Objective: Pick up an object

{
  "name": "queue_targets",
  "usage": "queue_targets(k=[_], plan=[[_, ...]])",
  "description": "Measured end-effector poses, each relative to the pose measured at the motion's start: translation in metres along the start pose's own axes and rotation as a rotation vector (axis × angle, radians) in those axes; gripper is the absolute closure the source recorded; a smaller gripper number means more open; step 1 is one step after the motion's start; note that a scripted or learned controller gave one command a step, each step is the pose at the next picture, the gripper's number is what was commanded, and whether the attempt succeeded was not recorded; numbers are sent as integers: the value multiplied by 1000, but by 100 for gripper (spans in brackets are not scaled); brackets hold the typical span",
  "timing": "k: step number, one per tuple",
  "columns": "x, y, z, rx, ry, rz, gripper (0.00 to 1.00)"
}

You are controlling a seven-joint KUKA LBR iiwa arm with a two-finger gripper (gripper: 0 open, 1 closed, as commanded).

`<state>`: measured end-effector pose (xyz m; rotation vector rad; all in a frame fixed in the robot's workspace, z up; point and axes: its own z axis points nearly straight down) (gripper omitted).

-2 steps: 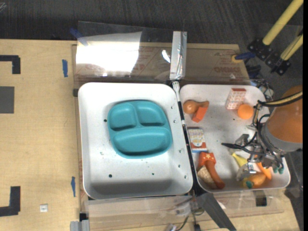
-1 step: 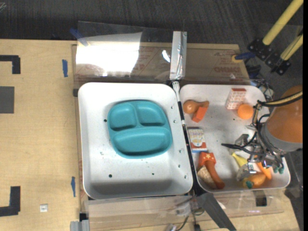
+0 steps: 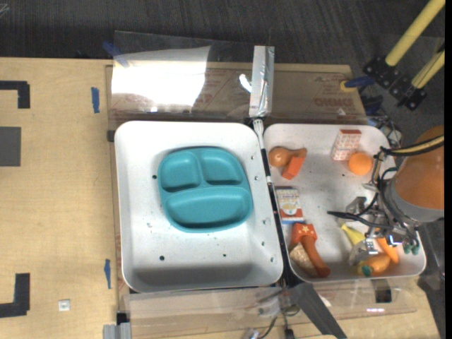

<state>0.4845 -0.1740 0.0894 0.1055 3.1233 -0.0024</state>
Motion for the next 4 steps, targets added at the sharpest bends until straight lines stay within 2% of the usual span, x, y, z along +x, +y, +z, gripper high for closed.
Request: queue_targets(k=[2, 3, 4], plan=[[0, 3, 0, 3, -2, -97, 0], [-4, -14, 0, 0, 0, -174, 0], [-111, -41, 3, -2, 6, -257, 0]])
